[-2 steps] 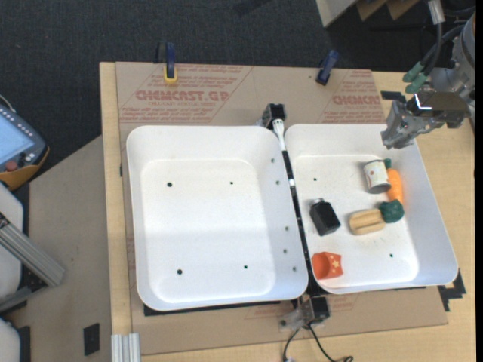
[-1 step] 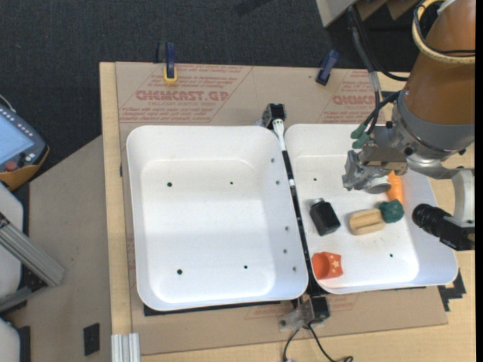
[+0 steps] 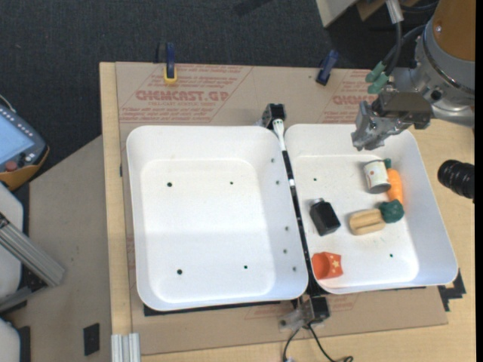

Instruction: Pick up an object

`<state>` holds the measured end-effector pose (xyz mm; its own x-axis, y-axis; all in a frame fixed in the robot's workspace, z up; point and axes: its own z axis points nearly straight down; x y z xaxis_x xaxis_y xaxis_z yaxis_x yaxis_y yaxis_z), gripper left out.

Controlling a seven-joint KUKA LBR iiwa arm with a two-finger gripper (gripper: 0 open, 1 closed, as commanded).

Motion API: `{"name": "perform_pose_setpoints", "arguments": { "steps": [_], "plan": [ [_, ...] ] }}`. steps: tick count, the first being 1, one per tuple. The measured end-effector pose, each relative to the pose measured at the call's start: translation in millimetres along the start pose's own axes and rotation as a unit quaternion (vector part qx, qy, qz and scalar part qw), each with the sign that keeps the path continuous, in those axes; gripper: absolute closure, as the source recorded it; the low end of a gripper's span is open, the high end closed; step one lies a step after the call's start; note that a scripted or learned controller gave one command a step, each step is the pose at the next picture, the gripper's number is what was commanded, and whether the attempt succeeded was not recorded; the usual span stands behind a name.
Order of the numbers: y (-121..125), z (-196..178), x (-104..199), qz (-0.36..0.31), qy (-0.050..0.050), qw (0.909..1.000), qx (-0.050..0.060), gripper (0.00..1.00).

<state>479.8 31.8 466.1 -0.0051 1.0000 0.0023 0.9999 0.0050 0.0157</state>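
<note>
Going L to R: left bin [image 3: 151, 145] bare; right bin [image 3: 426, 266] w/ black block [image 3: 324, 218], red piece [image 3: 327, 265], tan block [image 3: 366, 222], white cylinder [image 3: 374, 176], green ball [image 3: 392, 212], orange carrot [image 3: 395, 185]. Pincer [image 3: 370, 138] hovering over right bin's far edge, nr cylinder; spread or pressed together: can't tell.

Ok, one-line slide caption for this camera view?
Gripper hovers over right white bin holding black block, tan wooden cylinder, red piece.

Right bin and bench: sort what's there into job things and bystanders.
Job:
gripper
white cylinder
carrot
tan block
green piece
black block
red piece

Bystanders:
left bin
blue clamps
</note>
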Motion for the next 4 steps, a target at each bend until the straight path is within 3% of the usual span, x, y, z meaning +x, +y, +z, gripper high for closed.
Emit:
{"name": "perform_pose_setpoints", "arguments": {
  "steps": [1, 2, 3, 4],
  "plan": [
    [-4, 135, -24, 0.004, -0.002, 0.9999, 0.014, 1.0],
    [0, 2, -5, 0.001, 0.0, 1.0, 0.0, 1.0],
    [12, 147, -10, 0.004, -0.002, 0.9999, 0.015, 1.0],
    [10, 44, 30, 0.0, 0.0, 1.0, 0.002, 1.0]
  ]
}}
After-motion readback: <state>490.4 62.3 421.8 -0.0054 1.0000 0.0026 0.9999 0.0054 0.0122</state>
